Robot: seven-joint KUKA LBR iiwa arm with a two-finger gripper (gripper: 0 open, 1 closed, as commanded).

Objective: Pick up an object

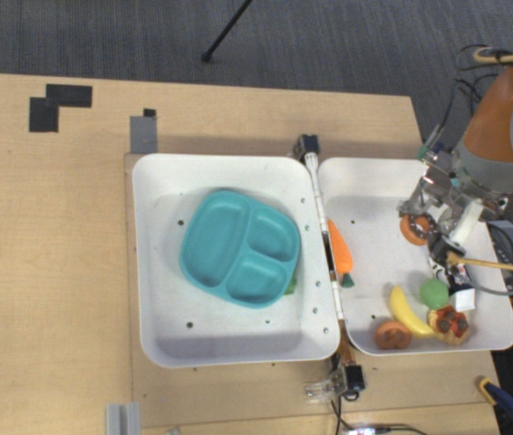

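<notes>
Desk of pale wood carries two white bins; grey carpet lies beyond. Tool hangs above the right bin, grip state unclear.

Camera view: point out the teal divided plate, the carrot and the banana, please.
teal divided plate (238, 247), camera view, central ridge between its compartments.
carrot (339, 252), camera view, middle of the orange body.
banana (406, 311), camera view, middle of the yellow curve.
</notes>
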